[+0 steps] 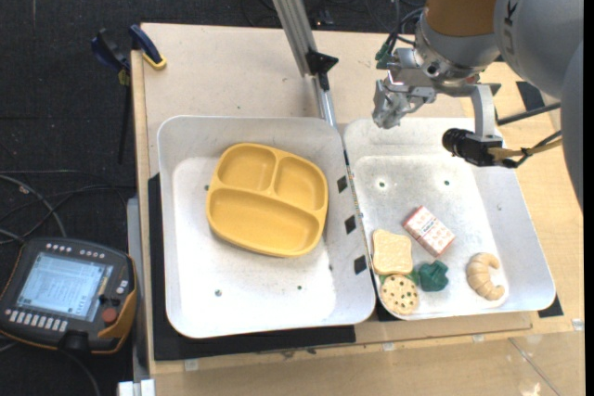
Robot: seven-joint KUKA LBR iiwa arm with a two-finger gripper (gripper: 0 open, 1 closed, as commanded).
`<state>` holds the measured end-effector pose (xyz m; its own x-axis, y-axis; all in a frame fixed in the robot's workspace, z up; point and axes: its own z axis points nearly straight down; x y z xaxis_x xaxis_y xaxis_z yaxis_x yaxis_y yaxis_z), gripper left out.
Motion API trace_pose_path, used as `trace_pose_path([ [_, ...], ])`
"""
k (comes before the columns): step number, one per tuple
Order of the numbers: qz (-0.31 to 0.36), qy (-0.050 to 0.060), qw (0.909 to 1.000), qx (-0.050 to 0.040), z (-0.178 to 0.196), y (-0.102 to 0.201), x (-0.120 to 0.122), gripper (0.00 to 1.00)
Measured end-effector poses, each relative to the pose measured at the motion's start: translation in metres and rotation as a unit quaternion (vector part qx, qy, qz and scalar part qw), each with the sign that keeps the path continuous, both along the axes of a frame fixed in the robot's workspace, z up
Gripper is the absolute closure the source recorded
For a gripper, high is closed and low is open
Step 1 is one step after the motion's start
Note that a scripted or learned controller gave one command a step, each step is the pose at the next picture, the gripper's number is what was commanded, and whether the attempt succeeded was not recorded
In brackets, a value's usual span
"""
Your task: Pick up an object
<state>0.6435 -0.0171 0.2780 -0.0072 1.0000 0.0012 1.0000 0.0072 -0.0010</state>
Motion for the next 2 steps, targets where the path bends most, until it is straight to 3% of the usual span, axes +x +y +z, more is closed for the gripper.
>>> trace_pose_path([
  [2,0.001,0.001,1.0,-0.0001,-0.024,0.1,-0.01,1.0],
])
